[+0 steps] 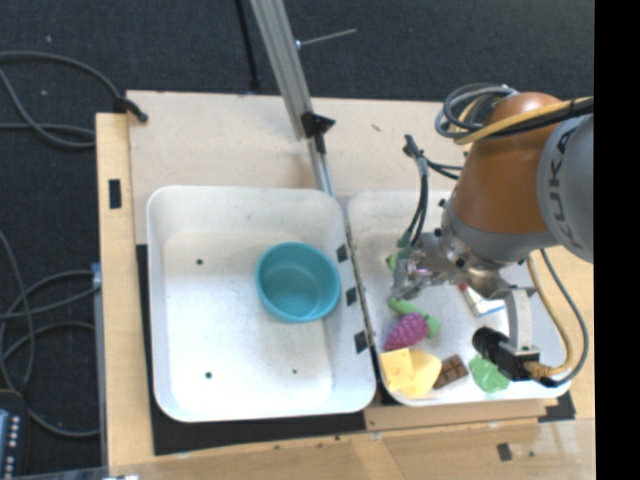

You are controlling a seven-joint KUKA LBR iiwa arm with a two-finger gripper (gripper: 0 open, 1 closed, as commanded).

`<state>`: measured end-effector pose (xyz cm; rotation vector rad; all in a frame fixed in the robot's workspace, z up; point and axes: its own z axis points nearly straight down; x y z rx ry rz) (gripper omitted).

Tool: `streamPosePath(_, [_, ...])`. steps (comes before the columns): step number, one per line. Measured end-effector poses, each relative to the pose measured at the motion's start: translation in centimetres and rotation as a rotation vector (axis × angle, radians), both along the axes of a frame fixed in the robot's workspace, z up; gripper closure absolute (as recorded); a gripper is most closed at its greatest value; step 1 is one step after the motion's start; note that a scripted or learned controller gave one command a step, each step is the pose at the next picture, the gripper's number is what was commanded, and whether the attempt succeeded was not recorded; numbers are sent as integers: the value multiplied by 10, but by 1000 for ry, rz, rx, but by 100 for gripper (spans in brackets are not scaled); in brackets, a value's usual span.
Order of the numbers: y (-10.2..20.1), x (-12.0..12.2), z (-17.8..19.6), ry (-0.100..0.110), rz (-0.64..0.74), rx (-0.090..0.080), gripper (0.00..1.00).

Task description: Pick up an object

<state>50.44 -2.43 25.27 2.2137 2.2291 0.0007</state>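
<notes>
**Arm low over the right bin, small toys clustered beneath it**

While the grey and orange arm (510, 183) reaches in over the right bin (375, 213), its jaws (408, 286) hang low among the toys there, and whether they are open or closed cannot be told, since the wrist hides most of them. Just below the jaws lies a purple grape bunch (408, 330), touching a yellow block (410, 372) that sits at the right bin's near edge. Beside the yellow block lies a small brown piece (453, 371), and next to that a green piece (488, 375). A bit of green (400, 264) shows right at the jaws, too small to identify. Left of the right bin, the left bin (190, 368) holds a blue bowl (297, 282), standing upright near the dividing edge. Both bins rest on the bench (200, 138), with a metal pole (285, 58) rising behind them.
</notes>
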Motion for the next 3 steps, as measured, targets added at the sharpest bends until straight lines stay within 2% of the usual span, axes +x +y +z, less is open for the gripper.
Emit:
streamPosePath(1, [53,-6,-11,0,-1,0,100])
streamPosePath(2, [102,-4,-2,-1,2,2,100])
streamPosePath(3, [100,-4,-3,1,-3,1,0])
